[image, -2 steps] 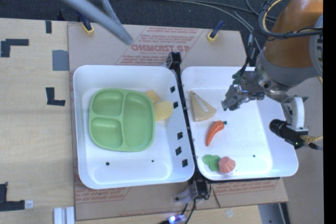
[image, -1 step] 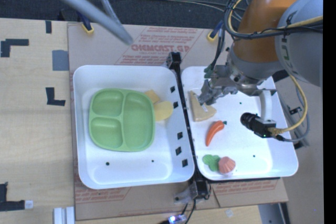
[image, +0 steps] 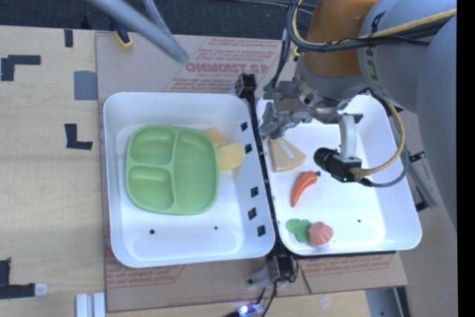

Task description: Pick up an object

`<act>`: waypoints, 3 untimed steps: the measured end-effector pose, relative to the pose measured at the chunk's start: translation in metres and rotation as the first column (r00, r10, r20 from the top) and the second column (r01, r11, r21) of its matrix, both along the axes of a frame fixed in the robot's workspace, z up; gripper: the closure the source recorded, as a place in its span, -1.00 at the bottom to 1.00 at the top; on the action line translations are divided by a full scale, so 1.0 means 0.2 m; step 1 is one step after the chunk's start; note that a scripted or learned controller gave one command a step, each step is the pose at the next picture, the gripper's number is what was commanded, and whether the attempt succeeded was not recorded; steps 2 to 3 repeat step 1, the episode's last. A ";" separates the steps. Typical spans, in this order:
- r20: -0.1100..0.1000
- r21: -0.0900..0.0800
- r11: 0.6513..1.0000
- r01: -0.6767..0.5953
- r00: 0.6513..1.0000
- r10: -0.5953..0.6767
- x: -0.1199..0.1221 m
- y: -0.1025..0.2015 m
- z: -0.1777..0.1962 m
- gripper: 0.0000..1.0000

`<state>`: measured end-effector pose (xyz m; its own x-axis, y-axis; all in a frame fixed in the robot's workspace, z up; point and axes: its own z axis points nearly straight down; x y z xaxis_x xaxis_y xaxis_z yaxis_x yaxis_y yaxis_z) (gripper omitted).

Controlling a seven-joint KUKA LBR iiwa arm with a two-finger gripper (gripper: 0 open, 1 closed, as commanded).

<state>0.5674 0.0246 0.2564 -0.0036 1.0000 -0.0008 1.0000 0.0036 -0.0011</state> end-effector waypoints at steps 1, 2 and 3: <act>0.001 0.000 1.000 -0.001 1.000 0.001 0.17 0.23 -0.08 1.00; 0.001 0.000 1.000 -0.001 1.000 0.001 0.17 0.23 -0.08 1.00; 0.001 0.000 1.000 -0.001 1.000 0.001 0.17 0.23 -0.08 1.00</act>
